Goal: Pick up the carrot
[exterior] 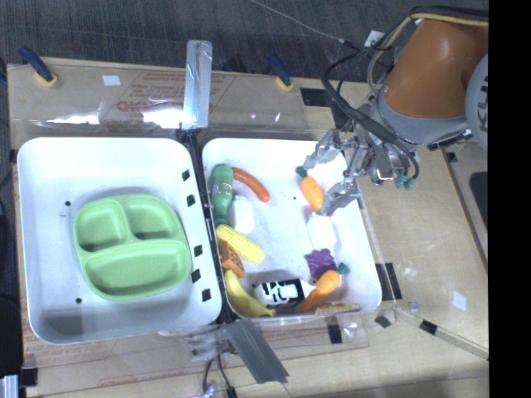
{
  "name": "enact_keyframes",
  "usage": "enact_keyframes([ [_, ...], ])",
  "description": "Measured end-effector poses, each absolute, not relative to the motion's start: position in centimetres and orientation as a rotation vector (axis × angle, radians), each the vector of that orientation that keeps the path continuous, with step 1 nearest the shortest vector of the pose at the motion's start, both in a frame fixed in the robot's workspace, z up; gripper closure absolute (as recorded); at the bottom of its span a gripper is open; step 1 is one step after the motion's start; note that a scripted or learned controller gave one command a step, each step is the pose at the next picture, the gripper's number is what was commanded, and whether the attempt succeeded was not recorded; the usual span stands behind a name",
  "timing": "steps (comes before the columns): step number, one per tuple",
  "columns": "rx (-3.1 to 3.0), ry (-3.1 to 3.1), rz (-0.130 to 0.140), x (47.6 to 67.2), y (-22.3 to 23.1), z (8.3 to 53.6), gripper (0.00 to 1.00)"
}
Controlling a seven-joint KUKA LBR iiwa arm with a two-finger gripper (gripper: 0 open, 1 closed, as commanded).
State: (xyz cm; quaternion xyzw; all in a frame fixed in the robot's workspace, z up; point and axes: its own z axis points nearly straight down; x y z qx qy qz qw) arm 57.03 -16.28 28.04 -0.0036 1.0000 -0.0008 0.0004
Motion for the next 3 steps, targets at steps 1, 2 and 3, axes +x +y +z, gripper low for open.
enact_keyframes([
  [1, 0.173, 3.141, 0.001, 61.4, -19.4, 20.4, 0.00],
  [2, 0.016, 3.143, 0.001, 64.5, -20.7, 9.0, 0.00],
  [3, 0.119, 3.139, 0.000, 62.4, -20.7, 9.3, 0.00],
])
